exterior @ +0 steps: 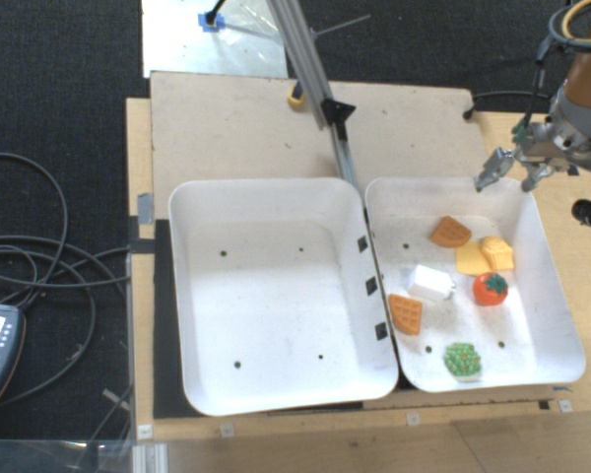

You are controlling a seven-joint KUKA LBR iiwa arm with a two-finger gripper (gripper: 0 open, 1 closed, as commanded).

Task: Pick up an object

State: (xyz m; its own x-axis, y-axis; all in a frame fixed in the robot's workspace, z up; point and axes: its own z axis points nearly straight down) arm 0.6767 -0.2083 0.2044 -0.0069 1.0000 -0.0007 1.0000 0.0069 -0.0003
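The gripper (512, 170) hung with fingers spread, grasping nothing, above the right bin's (555, 294) far rim.

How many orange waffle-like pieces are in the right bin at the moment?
2. One orange waffle piece lies toward the far side of the right bin, near its middle. The other waffle piece lies by the bin's left wall, next to the white block. None looks hidden.

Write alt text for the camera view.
Gripper hangs open, holding nothing, over the right bin's far rim. That bin holds toy foods: tomato, green cluster, white block. The left bin sits beside it.
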